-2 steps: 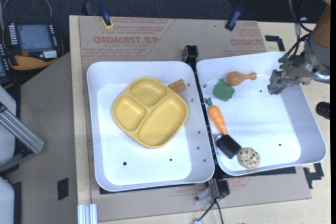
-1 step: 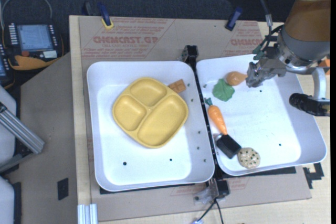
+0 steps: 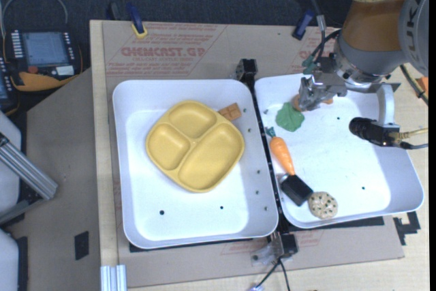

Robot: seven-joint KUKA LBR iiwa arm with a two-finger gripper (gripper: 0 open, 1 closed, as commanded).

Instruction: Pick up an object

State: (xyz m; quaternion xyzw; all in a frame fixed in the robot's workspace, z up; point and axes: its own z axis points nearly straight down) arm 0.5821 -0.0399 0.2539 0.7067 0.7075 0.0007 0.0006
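The gripper (image 3: 308, 100) hangs over the back left part of the right bin (image 3: 368, 160), just above and right of a green leafy toy (image 3: 291, 118). A small orange-red piece (image 3: 300, 104) shows right at its tip. An orange carrot (image 3: 281, 153) lies by the bin's left wall. Nearer the front lie a black block (image 3: 296, 189) and a round speckled cookie (image 3: 322, 204). Whether anything sits between the fingers is hidden by the hand.
The left bin (image 3: 136, 167) holds a yellow divided plate (image 3: 195, 144) with a small brown block (image 3: 230, 111) at its back right edge. A black cylindrical part of the arm (image 3: 371, 130) juts over the right bin. Clamps sit at the board's back edge.
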